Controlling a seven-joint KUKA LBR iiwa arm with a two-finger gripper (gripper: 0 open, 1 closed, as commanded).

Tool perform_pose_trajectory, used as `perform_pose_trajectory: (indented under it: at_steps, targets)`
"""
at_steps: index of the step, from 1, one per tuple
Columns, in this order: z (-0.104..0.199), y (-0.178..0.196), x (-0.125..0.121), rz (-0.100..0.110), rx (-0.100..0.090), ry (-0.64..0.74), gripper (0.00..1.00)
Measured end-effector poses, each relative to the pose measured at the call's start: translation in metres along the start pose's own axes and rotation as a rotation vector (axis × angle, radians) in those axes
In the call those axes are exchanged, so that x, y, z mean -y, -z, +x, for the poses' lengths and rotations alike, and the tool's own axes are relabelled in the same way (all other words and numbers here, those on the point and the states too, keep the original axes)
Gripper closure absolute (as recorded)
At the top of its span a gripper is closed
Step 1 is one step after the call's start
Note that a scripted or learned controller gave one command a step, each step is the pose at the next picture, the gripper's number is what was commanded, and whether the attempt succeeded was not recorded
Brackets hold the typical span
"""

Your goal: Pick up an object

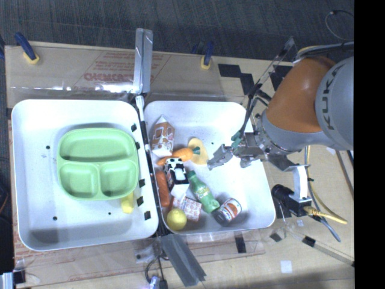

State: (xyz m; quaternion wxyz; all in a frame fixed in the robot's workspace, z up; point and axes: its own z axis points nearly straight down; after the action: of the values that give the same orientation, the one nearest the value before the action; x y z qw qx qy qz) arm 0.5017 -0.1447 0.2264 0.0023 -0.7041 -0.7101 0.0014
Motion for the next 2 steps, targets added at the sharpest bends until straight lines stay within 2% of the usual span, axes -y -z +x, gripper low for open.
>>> perform_pose_trajectory:
  at_steps: [1,2]
  targets:
    - [0.012,-0.037,0.025,0.0,-0.001,-0.227,0.0]
    - [0.024,-0.133,0.024,-0.011,0.011,-0.227,0.0]
